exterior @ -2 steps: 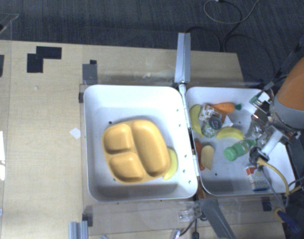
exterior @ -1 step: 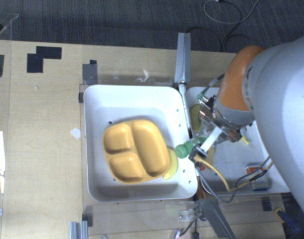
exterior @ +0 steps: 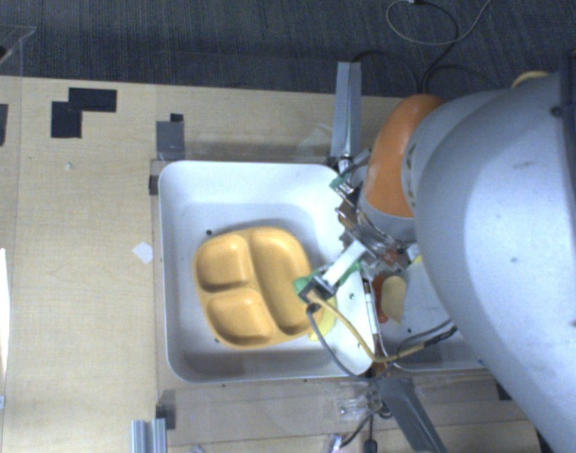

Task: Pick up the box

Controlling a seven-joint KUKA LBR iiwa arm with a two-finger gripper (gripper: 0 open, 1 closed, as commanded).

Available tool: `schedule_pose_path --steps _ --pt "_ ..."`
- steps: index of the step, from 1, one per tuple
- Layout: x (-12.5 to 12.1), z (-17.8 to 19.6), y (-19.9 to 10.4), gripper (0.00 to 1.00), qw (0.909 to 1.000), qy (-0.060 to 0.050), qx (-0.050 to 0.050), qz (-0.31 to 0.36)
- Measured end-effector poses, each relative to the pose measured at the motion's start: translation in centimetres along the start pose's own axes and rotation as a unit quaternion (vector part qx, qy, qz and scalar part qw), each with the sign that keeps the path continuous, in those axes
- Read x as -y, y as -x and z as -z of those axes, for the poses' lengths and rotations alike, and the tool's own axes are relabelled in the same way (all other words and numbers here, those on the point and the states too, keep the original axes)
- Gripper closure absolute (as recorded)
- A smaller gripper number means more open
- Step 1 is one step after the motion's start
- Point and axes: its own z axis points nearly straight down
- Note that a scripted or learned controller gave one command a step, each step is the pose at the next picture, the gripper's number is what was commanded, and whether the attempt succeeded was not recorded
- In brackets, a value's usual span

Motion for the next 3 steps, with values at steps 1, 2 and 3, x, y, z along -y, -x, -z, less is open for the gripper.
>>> schedule_pose_path --steps 1,2,3 --pt "-3.1 3.9 -7.4 1.0 0.9962 -0.012 0.003 -0.086" --pt "3.5 -2.1 -15.2 1.0 0.9973 -0.013 0.002 -0.073" --pt "8.8 4.7 -14.1 1.0 0.9986 -0.013 0.001 -0.051"
